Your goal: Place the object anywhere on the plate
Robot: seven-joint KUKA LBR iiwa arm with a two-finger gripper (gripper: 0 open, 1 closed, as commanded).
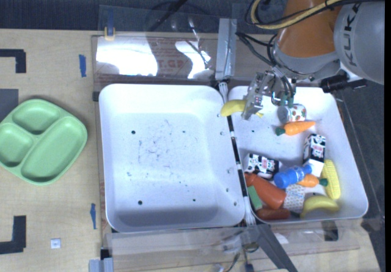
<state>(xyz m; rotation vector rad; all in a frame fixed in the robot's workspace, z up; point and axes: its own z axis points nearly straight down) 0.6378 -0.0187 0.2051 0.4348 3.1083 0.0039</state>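
At 3 o'clock, your right bin point(351, 142) holds heaped toys point(287, 179); the pincer point(266, 98) hangs released; the green plate point(41, 140) sits at 9.

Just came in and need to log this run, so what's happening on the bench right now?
The arm's gripper is down in the right bin, near its far left corner, right beside a small yellow banana. Nothing is visibly between its fingers. Other toys sit in that bin: a carrot, a blue bottle, corn and more, mostly piled at the near end. The green divided plate lies on the bench left of the left bin, with no object on it yet.
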